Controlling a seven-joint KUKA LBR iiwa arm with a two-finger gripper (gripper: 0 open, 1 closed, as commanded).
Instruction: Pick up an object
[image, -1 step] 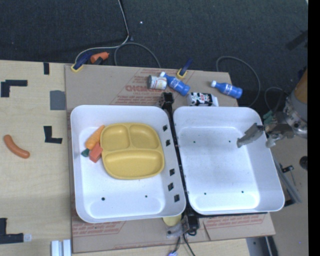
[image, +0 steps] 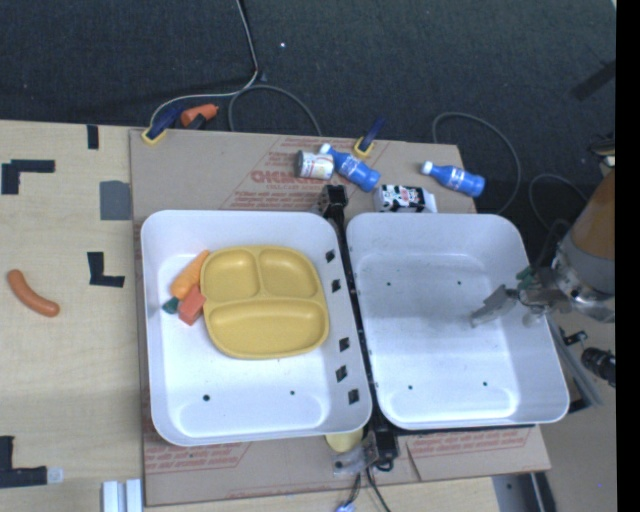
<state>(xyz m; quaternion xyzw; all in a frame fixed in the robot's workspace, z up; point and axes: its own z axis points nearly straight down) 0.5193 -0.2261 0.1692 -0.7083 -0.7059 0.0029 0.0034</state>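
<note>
The yellow divided plate (image: 265, 301) lies flat in the left bin (image: 170, 400), filling the upper middle of that bin's floor, and it serves as the reference for everything else. Touching the plate's left edge is an orange carrot-like toy (image: 189, 274), slanted, with a small red piece (image: 190, 309) just below it and a bit of green (image: 170, 304) at the red piece's left side; all three sit inside the left bin. To the right of the plate, across the dark clips (image: 340, 330) that join the two bins, is the right bin (image: 440, 405), whose floor shows only faint scuffs. The pincer (image: 497, 305) reaches into the right bin from the right, well apart from the plate and low near that bin's right wall; its grey fingers (image: 488, 309) point left toward the plate, and whether they are spread or closed cannot be told from this angle, though nothing is seen between them. The arm (image: 590, 250) rises behind it at the right rim. Above and to the right of the plate, outside the bins on the brown cardboard (image: 200, 170), lie two blue bottles (image: 357, 170) (image: 455, 179), a small white container (image: 315, 163) and a black-and-white packet (image: 405, 198). Far left of the plate, on the pale tabletop (image: 60, 220), lies an orange sausage-shaped toy (image: 32, 292).
</note>
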